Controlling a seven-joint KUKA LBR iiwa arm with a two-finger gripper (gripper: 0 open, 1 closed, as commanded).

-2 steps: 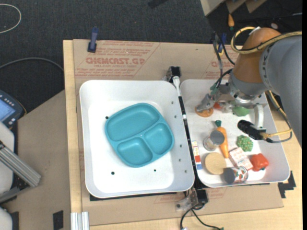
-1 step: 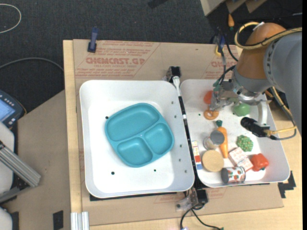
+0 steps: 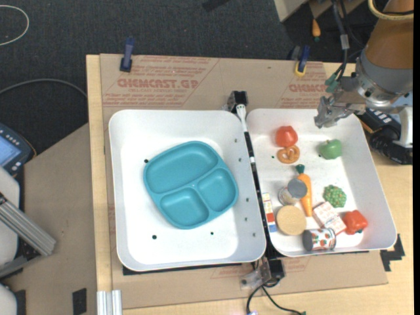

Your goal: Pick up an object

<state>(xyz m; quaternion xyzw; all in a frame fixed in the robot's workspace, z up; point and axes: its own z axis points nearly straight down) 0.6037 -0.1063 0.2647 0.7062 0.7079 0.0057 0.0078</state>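
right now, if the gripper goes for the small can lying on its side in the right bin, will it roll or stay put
The small can with the red-and-white label lies on its side, so a push would probably roll it. The round tan disc and small box crowd it, which may check the roll. Its curved wall looks liable to slip.

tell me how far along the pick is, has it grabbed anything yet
Nothing looks picked yet. The claw hangs over the far edge of the right bin, with no item visible in it. The tomato, green pepper, carrot and the rest lie in that bin. Left to do: descend, grasp one, lift.
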